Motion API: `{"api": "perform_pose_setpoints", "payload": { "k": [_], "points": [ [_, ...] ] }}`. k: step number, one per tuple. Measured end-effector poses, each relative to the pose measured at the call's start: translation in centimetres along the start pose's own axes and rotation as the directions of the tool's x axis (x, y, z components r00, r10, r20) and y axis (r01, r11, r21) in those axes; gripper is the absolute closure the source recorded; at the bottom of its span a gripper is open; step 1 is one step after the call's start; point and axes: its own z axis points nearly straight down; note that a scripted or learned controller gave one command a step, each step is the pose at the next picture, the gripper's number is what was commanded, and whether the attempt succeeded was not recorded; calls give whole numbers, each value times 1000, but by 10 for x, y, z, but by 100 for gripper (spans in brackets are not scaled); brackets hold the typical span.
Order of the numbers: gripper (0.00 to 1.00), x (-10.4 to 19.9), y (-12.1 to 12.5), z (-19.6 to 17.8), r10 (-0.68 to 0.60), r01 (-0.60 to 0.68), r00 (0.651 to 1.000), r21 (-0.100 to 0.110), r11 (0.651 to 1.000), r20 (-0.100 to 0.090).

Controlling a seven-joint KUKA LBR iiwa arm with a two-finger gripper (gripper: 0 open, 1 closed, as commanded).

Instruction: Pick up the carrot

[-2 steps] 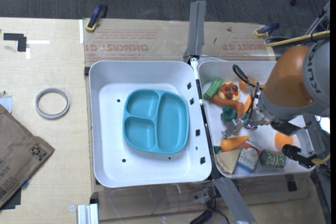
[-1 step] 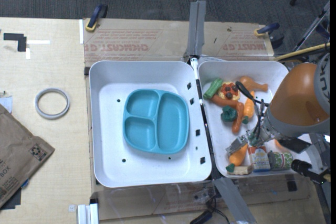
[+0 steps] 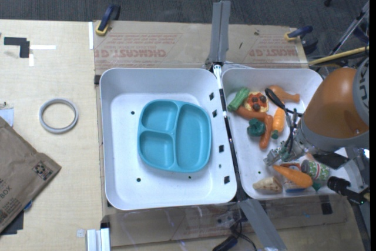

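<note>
Several toy foods lie in the right bin (image 3: 247,168). A fat orange carrot (image 3: 292,176) with a green end lies near the bin's front, pointing left. Two slimmer orange pieces, one (image 3: 278,120) beside the other (image 3: 267,134), lie in the middle of the bin. My gripper (image 3: 281,153) hangs low in the bin below the orange wrist band (image 3: 335,109), just above and left of the fat carrot and right of the slim pieces. The wrist hides part of the bin's right side.
The left bin (image 3: 117,144) holds a blue divided plate (image 3: 175,135). In the right bin also lie a green vegetable (image 3: 238,99), a pizza slice (image 3: 257,101), a drumstick (image 3: 285,94), a teal piece (image 3: 255,128), a bread roll (image 3: 267,186) and a small bottle (image 3: 318,170).
</note>
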Motion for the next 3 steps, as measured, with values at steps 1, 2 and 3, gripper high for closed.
{"api": "perform_pose_setpoints", "payload": {
  "k": [1,2,3],
  "points": [
    [100,43,18,-118,-139,139,990,4,990,-1],
    [100,-48,45,-117,-87,87,996,6,996,-1],
    [100,32,48,-149,-29,29,1000,6,1000,-1]
  ]
}}
